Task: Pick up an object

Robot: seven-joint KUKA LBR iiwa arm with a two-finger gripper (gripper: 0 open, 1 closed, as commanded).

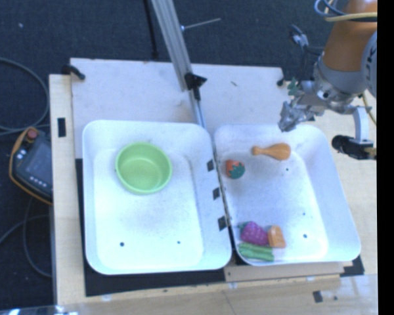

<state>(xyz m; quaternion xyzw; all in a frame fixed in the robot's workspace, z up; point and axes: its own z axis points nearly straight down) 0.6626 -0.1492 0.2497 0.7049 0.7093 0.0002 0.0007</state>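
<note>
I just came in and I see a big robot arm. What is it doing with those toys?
The robot arm is trying to pick up a toy. Its gripper hangs over the far edge of the right bin, close to a toy drumstick, and it holds nothing yet. That bin also has a small orange and green toy, purple grapes, an orange piece and a green piece. The left bin has a green bowl.
</note>
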